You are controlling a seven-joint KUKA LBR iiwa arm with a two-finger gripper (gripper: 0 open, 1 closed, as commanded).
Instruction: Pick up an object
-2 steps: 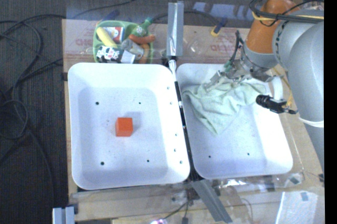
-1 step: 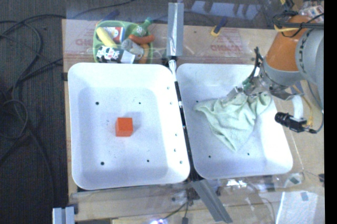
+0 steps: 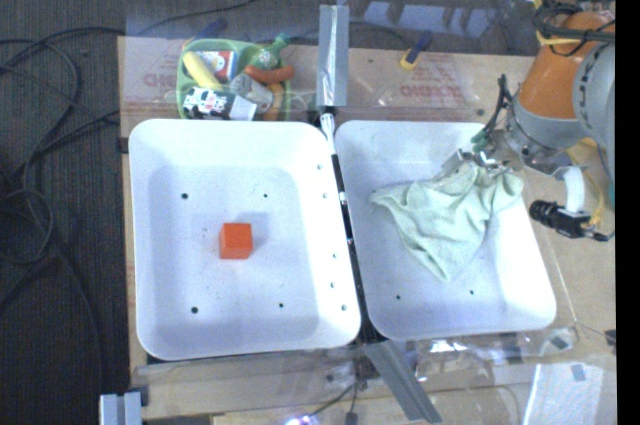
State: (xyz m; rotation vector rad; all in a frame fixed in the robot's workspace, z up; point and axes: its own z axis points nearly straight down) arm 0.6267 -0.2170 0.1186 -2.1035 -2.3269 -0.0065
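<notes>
While the grey arm w/ its orange band (image 3: 562,83) reaches in from the right, the gripper (image 3: 487,156) sits low over the far right part of the right bin (image 3: 520,298), right at the top edge of the pale green cloth (image 3: 445,213). The cloth looks bunched and pulled up toward the fingers there, w/ the rest draping down and left across the bin floor; one fold trails toward the near side, approx. mid-bin. Fingers are buried in the fabric and wrist hardware, so can't tell if they're apart, together or clamped on the cloth.

The left bin (image 3: 160,213) holds a small orange cube (image 3: 236,240), sitting flat on the floor a bit left of centre, well apart from all walls. The two bins touch side by side along a dark seam.

On the far side of the left bin, on the bench, a green-rimmed tray (image 3: 184,73) is packed w/ mixed small items: a yellow piece, an orange piece, a black-and-white one; details too small to name. A metal upright (image 3: 333,58) stands at the far end, btwn the two bins. A blue-and-yellow tool (image 3: 415,51) lies on the clear sheet far of the right bin. Black cables (image 3: 40,93) run over the dark carpet at the left.
</notes>
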